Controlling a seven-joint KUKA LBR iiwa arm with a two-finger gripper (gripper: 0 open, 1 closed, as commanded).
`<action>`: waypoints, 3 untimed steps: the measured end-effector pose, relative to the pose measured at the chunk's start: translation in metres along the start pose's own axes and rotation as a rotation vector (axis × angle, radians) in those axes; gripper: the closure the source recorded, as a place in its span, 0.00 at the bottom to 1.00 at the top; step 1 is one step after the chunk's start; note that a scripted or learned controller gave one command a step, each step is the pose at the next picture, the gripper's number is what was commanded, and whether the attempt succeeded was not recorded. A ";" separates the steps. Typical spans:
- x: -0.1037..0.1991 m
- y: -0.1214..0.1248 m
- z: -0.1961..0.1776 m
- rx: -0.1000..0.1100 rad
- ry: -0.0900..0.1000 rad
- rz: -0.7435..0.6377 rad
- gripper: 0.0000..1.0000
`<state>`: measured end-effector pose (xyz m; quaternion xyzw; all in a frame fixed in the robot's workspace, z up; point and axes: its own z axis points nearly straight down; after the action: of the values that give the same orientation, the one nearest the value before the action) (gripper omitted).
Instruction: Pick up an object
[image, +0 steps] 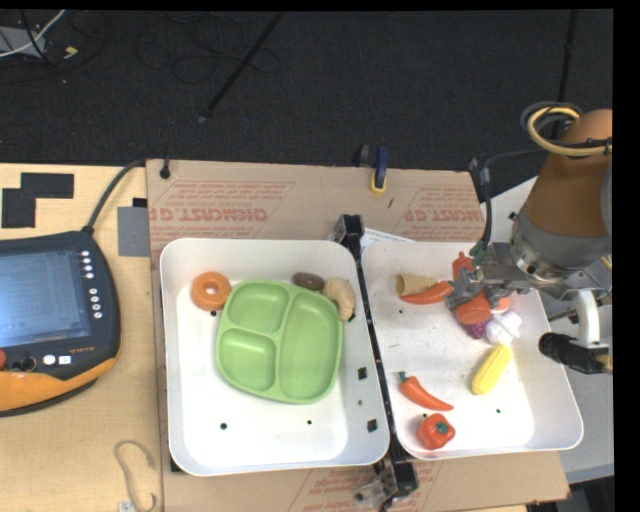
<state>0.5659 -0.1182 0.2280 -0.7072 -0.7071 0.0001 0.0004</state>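
Note:
My gripper (477, 288) hangs low over the upper right part of the right bin (560, 425). It sits right above a small heap of toys: a red-orange piece (473, 312) with a purple bit (480, 328) and a white bit (507, 325) beside it. An orange carrot with a tan cone end (422, 291) lies just left of the gripper. Below it a yellow corn cob (491, 369) rests on the bin floor. A red chili (424, 393) and a red pepper (436, 431) lie near the bin's front.
The left bin (185, 420) holds a green divided plate (279, 341), an orange doughnut (210, 290), a brown piece (308, 282) and a beige piece (341, 297). A black divider (365, 330) separates the bins. A teach pendant (50, 315) lies at far left.

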 end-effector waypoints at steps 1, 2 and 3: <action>0.056 -0.021 -0.007 0.004 0.003 -0.004 1.00; 0.103 -0.036 -0.009 0.004 0.002 -0.004 1.00; 0.105 -0.038 0.012 0.006 0.000 -0.001 1.00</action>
<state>0.5283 -0.0127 0.2160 -0.7068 -0.7074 0.0023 0.0026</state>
